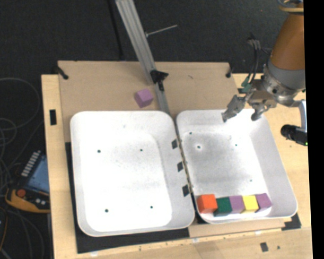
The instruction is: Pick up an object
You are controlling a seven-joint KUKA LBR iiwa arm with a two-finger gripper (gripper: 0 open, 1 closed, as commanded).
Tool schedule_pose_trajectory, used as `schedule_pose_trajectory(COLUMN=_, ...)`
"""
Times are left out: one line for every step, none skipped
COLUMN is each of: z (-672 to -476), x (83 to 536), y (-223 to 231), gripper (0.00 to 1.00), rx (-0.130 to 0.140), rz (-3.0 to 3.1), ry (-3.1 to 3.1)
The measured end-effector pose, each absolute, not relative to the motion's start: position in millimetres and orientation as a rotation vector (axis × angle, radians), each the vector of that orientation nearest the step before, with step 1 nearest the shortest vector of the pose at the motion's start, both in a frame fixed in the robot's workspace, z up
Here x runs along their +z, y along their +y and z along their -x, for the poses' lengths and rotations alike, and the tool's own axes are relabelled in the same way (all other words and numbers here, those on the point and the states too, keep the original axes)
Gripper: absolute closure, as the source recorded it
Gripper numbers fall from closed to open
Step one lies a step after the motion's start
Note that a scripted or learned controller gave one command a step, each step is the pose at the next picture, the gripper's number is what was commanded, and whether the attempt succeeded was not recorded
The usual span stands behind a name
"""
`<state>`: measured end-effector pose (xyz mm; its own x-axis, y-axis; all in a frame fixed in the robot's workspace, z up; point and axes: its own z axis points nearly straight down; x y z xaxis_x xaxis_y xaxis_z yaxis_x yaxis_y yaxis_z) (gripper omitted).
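We saw the gripper spread wide and holding nothing, above the right bin's far edge. Five small blocks lined its near wall, the orange block at the row's end. They looked light and rigid; we judged its free sides best for gripping.

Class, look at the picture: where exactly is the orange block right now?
The orange block sits in the right bin, at its near-left corner, leftmost in a row of blocks, touching the green block.
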<state>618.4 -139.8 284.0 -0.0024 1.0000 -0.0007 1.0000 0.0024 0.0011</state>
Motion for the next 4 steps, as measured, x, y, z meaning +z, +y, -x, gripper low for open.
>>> schedule_pose_trajectory(z=-658.1, x=229.1, y=-67.2, gripper=0.00, rx=-0.002, rz=-2.216, ry=2.233)
schedule_pose_trajectory(z=-583.0, x=143.9, y=-125.2, gripper=0.00, rx=-0.014, rz=-2.233, ry=2.219)
schedule_pose_trajectory(z=-588.7, x=160.1, y=-122.6, gripper=1.00, rx=0.005, rz=-2.227, ry=2.209)
schedule_pose_trajectory(z=-489.4, x=96.9, y=-202.7, gripper=1.00, rx=0.001, rz=-2.228, ry=2.211)
